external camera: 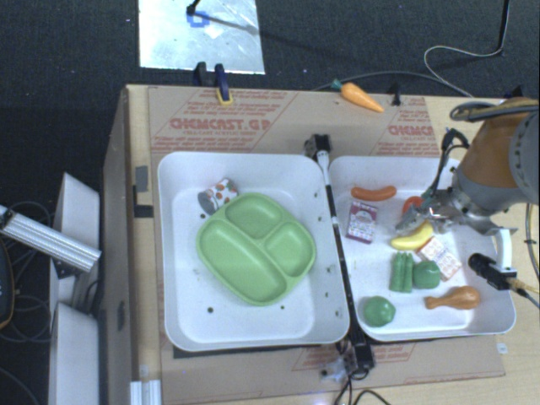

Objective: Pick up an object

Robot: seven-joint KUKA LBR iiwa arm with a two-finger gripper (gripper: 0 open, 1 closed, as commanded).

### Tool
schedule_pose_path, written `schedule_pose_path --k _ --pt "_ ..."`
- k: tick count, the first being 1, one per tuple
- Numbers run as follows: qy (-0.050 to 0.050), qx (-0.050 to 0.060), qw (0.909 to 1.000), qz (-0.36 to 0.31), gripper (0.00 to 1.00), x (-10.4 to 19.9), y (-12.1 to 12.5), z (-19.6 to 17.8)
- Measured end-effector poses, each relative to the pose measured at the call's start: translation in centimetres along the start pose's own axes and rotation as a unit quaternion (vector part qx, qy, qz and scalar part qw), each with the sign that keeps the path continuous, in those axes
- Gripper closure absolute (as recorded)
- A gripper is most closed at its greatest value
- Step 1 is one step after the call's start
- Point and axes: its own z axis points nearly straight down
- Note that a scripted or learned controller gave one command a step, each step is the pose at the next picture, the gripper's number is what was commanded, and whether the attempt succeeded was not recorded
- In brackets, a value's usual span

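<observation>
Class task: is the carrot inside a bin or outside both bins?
Outside. The carrot lies on the brown board behind the right bin, beyond its far rim.

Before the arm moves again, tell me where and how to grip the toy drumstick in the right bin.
Grip the drumstick across its plump right-hand end, coming straight down from above. It lies flat, its long axis running left-right, the thin bone end pointing left. There is bare bin floor in front of it, but a black part of the arm sits close behind, so clearance there looks tight.
</observation>
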Motion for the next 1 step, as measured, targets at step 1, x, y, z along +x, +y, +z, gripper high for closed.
schedule_pose_path --k 1 --pt "-0.001 -0.002 1.0000 -0.001 1.00 -0.04 0.11 -1.12"
